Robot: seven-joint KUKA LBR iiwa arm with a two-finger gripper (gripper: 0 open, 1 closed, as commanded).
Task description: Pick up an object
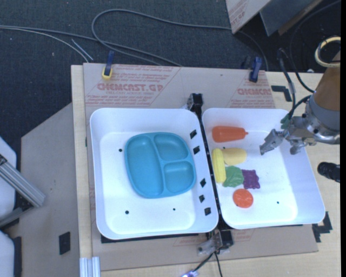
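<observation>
Your tool (281,142) hangs spread open and seemingly empty, right of the orange plastic carrot (229,133). The yellow plastic corn cob (218,165) lies below that carrot.

A blue divided plate (160,164) lies in the left white bin (102,178), its three compartments facing up; the bin stands on a brown board (135,86) printed with red lettering; a blue clamp with a yellow tip (108,66) grips the board's far left edge, and another blue clamp (254,70) grips its far right edge; grey cables (124,24) loop across the dark carpet (38,65) beyond the board; a cardboard box (246,12) sits at the top of the view; a metal rail (19,181) slants in at the left edge.
</observation>
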